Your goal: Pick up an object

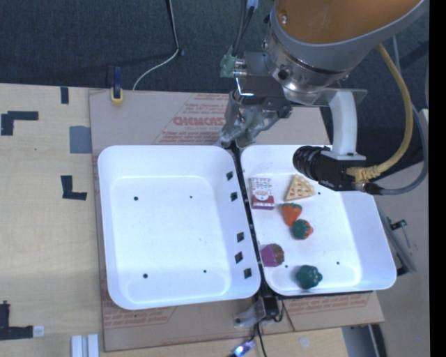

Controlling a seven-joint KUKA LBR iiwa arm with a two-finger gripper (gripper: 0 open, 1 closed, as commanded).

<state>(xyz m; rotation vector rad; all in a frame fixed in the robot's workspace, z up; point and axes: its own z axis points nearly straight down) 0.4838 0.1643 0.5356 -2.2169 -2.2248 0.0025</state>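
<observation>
The end effector (233, 139) hangs over the far end of the divide between the two bins, its dark metal tip pointing down at the spot where the two rims meet. Whether it is open or closed cannot be told from this angle, and nothing is seen gripped in it. Above it sits the grey wrist housing with its orange band (334, 17), and a yellow hose (404, 118) loops down the right side to a black cylindrical fitting (324, 167) that overhangs the far edge of the right bin.

The right bin (362, 251) holds all the candidate objects, all well apart from the end effector. Nearest the divider lies a small red and white carton (262, 192); just beside it to the right is a yellow pizza-slice toy (300, 187). Below those sit an orange-red strawberry-like toy (291, 213) and, touching or nearly touching it, a small green and red piece (301, 229). Nearer the front lie a purple object (272, 254) close to the divider and a dark green object (308, 277) near the front rim.

The left bin (167, 230) is white with a few dark dots on its floor. Both bins rest on a cardboard sheet (174, 118) on the wooden surface (42, 209).
</observation>
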